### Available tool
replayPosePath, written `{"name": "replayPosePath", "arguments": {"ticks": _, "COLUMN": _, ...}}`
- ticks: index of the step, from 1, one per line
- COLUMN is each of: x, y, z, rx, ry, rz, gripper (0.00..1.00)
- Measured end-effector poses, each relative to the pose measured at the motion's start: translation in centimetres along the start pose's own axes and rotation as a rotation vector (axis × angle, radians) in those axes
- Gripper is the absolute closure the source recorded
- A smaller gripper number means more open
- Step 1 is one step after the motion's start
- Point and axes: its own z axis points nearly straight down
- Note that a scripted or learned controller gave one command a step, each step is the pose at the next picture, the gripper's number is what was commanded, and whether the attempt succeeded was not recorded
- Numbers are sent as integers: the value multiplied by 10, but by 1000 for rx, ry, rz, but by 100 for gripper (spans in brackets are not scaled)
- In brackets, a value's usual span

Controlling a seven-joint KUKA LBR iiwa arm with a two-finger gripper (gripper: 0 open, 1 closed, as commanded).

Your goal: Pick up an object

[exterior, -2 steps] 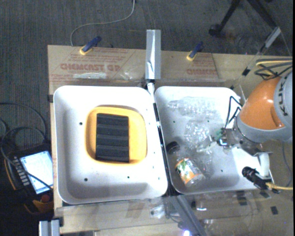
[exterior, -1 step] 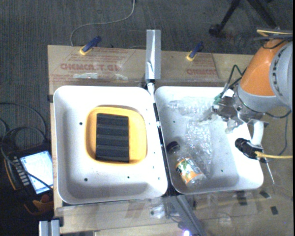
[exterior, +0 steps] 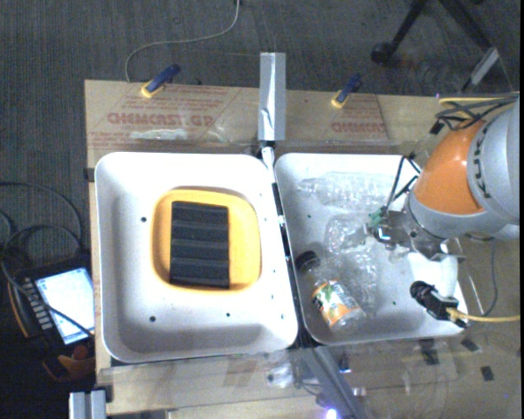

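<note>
Hovering over right bin [exterior: 288, 199]: pincer [exterior: 386, 230], grip state cannot be told. Can [exterior: 334, 303] lies toward seven o'clock of it, long axis ten-to-four, near front wall.

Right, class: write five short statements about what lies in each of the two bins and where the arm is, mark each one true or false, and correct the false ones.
1. The left bin holds a yellow tray with a black ridged insert. True.
2. The small can with the orange and green label lies in the left bin. False: it lies in the right bin.
3. Clear crumpled plastic lies in the right bin. True.
4. The arm hangs over the left bin. False: it is over the right bin.
5. A small black object lies near the right bin's left wall. True.
</note>
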Motion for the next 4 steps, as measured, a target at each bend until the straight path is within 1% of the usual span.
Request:
{"name": "replayPosePath", "arguments": {"ticks": 1, "x": 46, "y": 32, "z": -44, "rx": 17, "ry": 3, "rz": -153, "gripper": 0}}
{"name": "replayPosePath", "arguments": {"ticks": 2, "x": 35, "y": 117, "z": -29, "rx": 76, "ry": 22, "rz": -143, "gripper": 0}}
{"name": "replayPosePath", "arguments": {"ticks": 3, "x": -33, "y": 67, "z": -32, "rx": 17, "ry": 1, "rz": -142, "gripper": 0}}
{"name": "replayPosePath", "arguments": {"ticks": 4, "x": -37, "y": 7, "z": -130, "rx": 15, "ry": 2, "rz": -432, "gripper": 0}}
